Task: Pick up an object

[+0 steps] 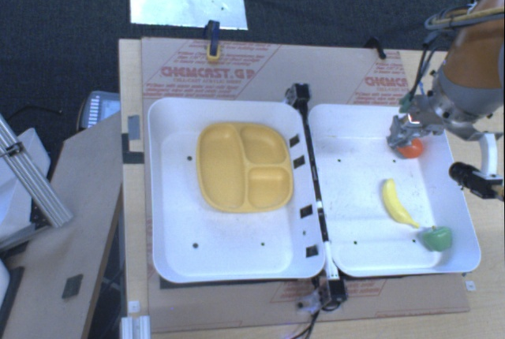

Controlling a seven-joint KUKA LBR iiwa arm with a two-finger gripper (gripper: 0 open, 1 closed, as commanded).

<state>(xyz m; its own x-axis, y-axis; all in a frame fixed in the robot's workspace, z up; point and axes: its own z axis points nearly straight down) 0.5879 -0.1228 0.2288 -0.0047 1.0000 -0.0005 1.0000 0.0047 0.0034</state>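
While the gripper (404,132) hovers, an orange object (410,147) (partly hidden) sits beneath

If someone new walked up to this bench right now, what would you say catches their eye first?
Probably the big yellow divided plate lying in the middle of the left bin. Next, the gripper low over an orange-red object at the back of the right bin. A yellow banana and a green object lie nearer that bin's front right corner.
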